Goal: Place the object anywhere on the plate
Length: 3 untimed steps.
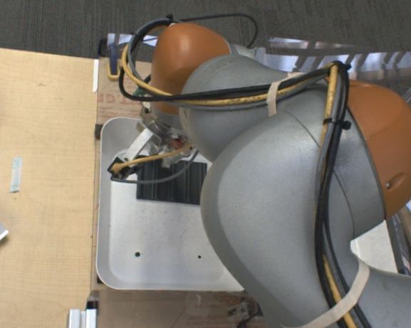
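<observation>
**Item 1, gripper** [165, 148]: Hangs over the upper part of the white bin [111, 259], below the orange wrist band [182, 58] and wrapped in yellow and black cables [138, 162]. The arm's bulk and the cabling hide its tip. Whether it is open, closed or gripping anything cannot be told.

**Item 2, dark slab** [169, 185]: Flat, black and rectangular, with faint ribbing. It lies on the bin floor at about 6 o'clock from the gripper, just beside it. Contact cannot be judged. Its right end runs under the arm. It is the one loose item seen in the bin, so it is taken as the task's thing, though that is not certain.
- Handling (judged): probably light and stiff, and thin enough to be awkward to pinch from above. The low profile and smooth bin floor favour slipping.
- Hold (judged): across the short width near the visible left end, or by an edge.

**Item 3, plate**: not identified.

**Item 4, wooden bench** [46, 110]: Lies at 9 o'clock, well apart from the gripper.
</observation>
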Motion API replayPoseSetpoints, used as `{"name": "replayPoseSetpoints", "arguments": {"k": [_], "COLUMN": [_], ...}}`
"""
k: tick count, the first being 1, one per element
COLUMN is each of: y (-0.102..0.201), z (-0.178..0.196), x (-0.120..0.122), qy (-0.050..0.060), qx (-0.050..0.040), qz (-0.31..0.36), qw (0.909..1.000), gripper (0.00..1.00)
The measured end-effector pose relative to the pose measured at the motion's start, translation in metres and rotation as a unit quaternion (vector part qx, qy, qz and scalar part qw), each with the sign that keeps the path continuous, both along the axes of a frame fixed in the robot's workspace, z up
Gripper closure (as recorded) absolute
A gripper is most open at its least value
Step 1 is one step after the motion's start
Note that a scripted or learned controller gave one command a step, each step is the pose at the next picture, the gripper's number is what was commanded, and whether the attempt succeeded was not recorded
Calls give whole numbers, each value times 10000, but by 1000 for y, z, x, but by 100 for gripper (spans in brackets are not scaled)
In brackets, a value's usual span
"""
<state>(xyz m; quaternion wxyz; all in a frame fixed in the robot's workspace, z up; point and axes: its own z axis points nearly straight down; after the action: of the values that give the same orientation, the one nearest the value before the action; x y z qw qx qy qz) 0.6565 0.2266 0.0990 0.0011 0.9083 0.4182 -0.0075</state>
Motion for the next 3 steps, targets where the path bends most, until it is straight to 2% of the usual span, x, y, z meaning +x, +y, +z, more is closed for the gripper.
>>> {"name": "replayPoseSetpoints", "arguments": {"k": [1,2,3], "y": [1,-10,-55], "z": [18,-5,-8], "x": [-1,-63,-118], "qy": [-36,-60,-11], "qx": [42,68,76], "qz": [1929,4913,6422], "qw": [9812,8709,7665], "gripper": [100,100,100]}}
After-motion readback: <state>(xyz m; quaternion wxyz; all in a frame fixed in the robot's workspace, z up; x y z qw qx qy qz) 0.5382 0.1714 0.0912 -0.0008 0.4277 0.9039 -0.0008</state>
